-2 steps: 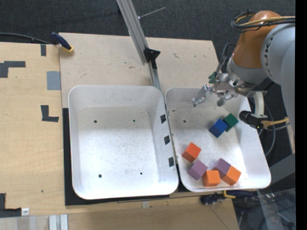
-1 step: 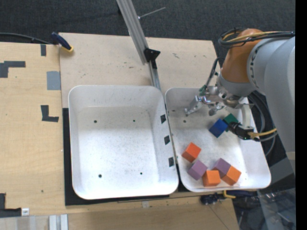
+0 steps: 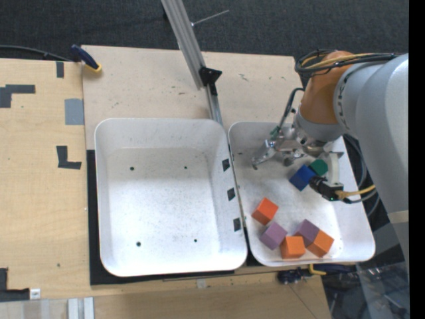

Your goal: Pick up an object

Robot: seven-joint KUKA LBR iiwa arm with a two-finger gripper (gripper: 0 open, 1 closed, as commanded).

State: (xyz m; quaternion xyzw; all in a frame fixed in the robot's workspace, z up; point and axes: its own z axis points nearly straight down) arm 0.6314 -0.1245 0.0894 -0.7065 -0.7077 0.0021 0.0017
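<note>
Pale wooden counter (image 3: pixel 40 178) carries a left bin (image 3: pixel 106 244) and a right bin (image 3: pixel 355 244). In the right one lie orange cubes (image 3: pixel 265 211), purple cubes (image 3: pixel 273 234), a blue cube (image 3: pixel 302 177) and a green block (image 3: pixel 319 167). Over its far end hangs the gripper (image 3: pixel 269 153); whether the jaws are parted or closed I cannot tell.

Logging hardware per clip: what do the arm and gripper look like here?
The arm is a thick, rounded grey tube with an orange band above the wrist. Thin dark cables loop over the band and run down towards the wrist. The gripper is a small metallic grey assembly with slim fingers. A black fitting with a yellow cable sits beside it.
</note>
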